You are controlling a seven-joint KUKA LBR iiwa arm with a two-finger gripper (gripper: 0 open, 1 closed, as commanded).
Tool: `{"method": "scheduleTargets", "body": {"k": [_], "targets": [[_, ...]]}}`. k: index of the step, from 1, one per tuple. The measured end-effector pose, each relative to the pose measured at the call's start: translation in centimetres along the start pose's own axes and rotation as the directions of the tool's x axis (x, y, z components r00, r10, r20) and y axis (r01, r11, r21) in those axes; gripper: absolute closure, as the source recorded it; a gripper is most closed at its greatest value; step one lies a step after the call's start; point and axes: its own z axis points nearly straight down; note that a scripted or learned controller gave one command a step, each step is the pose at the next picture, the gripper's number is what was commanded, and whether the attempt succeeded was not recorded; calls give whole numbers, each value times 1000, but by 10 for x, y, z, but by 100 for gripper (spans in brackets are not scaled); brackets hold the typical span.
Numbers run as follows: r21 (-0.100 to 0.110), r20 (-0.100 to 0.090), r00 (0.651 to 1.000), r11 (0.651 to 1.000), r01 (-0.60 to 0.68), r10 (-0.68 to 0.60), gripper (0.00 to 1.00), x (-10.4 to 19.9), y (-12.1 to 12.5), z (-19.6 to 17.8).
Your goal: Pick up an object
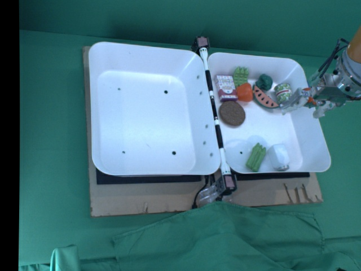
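Camera view: our tool (294,101), finger state we cannot tell, hangs at the right bin (316,151) beside a small can (283,91) crowded by watermelon slice (264,99), risking a nudge.

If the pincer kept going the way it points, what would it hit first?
Likely the small can, just left of the pincer, with the watermelon slice right behind it. Depth is unclear, so it may pass above them.
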Motion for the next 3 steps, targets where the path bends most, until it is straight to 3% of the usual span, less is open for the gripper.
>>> {"method": "scheduleTargets", "body": {"k": [1,2,3], "targets": [[7,-2,1000,1000,1,-1,0,5,34,98],[-7,4,1000,1000,-1,1,0,-19,25,45],[6,-1,1000,1000,2,-2,0,-19,70,138]]}}
